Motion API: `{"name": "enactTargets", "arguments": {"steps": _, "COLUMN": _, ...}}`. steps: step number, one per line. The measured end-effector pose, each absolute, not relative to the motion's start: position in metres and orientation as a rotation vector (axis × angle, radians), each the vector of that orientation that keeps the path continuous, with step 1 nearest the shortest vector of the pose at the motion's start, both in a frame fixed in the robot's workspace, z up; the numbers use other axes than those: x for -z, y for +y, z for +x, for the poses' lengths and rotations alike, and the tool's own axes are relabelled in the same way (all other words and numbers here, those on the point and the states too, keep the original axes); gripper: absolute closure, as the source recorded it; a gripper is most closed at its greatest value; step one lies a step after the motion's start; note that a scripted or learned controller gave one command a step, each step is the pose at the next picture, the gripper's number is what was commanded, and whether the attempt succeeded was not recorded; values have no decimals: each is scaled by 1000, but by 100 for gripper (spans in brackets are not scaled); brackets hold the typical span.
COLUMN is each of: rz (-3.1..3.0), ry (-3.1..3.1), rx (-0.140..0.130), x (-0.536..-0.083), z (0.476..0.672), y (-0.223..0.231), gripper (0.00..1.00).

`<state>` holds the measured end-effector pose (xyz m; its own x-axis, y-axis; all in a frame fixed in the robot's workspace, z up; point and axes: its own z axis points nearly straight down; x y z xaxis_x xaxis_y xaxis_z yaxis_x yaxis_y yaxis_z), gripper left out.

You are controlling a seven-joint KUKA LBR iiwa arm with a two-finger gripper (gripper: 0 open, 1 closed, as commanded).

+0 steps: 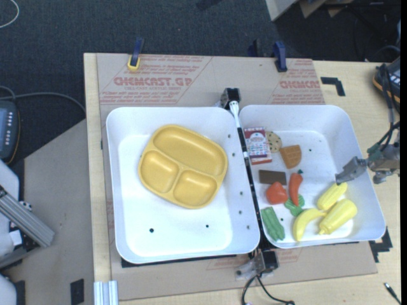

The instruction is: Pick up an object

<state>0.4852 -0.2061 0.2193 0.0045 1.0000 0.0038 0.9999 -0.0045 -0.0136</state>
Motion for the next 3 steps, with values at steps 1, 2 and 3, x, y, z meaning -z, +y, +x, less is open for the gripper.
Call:
{"name": "enactTargets", "arguments": {"steps": 1, "rz": -2222, "ry": -2221, "rx": 0, "x": -226, "z": 488, "y": -206, "gripper": 0}}
{"name": "enactTargets", "arguments": {"steps": 2, "rz": -2218, "ry": -2218, "rx": -2, "x": -173, "z": 498, "y": -208, "gripper": 0}}
{"name": "enactTargets", "arguments": {"steps": 3, "rz": -2217, "ry": -2216, "rx": -4, "x": -113, "z": 489, "y": -207, "gripper": 0}}
